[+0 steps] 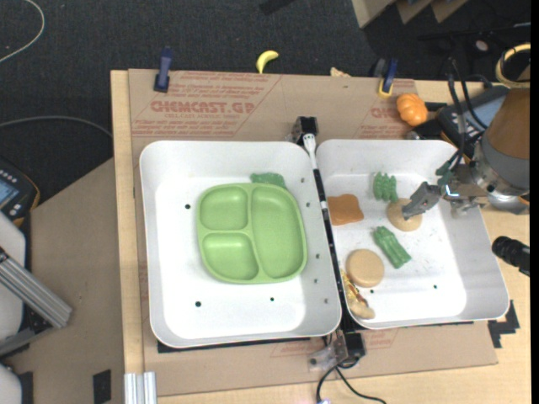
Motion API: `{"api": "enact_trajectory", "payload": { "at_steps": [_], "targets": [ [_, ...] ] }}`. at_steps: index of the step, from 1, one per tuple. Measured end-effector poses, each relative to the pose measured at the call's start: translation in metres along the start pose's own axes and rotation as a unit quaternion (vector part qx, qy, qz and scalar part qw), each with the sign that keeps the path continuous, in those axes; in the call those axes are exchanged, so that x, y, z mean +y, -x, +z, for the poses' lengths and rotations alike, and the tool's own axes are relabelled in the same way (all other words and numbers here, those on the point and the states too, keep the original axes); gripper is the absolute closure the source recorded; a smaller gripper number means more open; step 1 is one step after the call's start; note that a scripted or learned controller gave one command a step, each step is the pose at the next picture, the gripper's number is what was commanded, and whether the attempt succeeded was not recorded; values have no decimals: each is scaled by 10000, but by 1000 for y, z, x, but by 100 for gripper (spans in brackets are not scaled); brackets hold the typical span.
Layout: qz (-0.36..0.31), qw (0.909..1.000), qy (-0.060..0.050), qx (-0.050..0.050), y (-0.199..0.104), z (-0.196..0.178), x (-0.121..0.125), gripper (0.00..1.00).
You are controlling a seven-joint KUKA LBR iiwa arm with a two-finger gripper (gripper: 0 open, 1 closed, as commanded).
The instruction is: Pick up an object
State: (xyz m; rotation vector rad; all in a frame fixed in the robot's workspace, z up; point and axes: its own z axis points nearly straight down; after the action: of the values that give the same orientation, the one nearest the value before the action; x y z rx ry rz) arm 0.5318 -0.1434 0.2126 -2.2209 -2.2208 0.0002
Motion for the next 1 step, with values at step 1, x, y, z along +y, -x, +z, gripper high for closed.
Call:
{"api": "enact_trajectory", "payload": {
  "at_steps": [1],
  "targets": [
    [11, 10000, 5, 13, -20, 130, -40, 0]
  ]
}}
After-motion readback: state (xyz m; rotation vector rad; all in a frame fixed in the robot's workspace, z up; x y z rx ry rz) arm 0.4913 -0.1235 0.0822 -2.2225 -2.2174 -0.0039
